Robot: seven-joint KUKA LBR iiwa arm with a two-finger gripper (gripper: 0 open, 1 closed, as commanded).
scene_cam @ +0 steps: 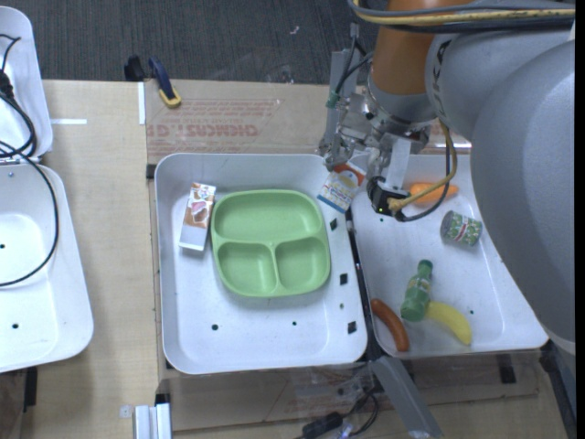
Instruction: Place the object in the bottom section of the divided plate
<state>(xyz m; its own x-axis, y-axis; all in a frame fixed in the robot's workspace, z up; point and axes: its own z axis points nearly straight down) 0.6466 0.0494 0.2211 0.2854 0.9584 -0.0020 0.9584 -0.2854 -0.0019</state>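
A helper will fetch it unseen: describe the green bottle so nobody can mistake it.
Look in the right white bin, toward its front. The green bottle lies between the red sausage and the yellow banana, and is the only capped, green, labelled item there.

- The bench (91,108) is a light wooden surface, partly covered at the back by a flattened cardboard sheet (238,122) with red printing.
- Two shallow white bins sit on it side by side: the left bin (174,327) and the right bin (512,327), their rims touching.
- A blue and yellow clamp (163,82) lies at the bench's far edge, near the cardboard's corner.
- A white moulded tray (46,318) rests on the bench's left end, with a black cable (41,245) looping across it.
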